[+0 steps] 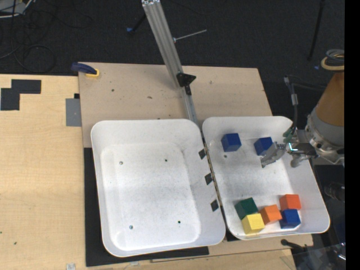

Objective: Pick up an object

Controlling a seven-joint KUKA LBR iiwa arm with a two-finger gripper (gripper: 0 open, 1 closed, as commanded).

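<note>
The right bin [247, 173] holds several small cubes. Two blue cubes [230, 142] [262, 145] lie in its far half. Near its front edge sit a green cube [245, 207], a yellow cube [252, 223], an orange cube [271, 213], a red-orange cube [290, 202] and another blue cube [289, 217]. My gripper [283, 157] hangs over the bin's right side, just right of and below the second blue cube. It is open, with nothing between its fingers [270, 155].
The left bin [112, 151] sits beside the right one, with black clips [208, 178] along the shared edge. A slanted aluminium bar [169, 49] rises behind the bins. A blue and yellow clamp [85, 69] lies at the bench's far left corner.
</note>
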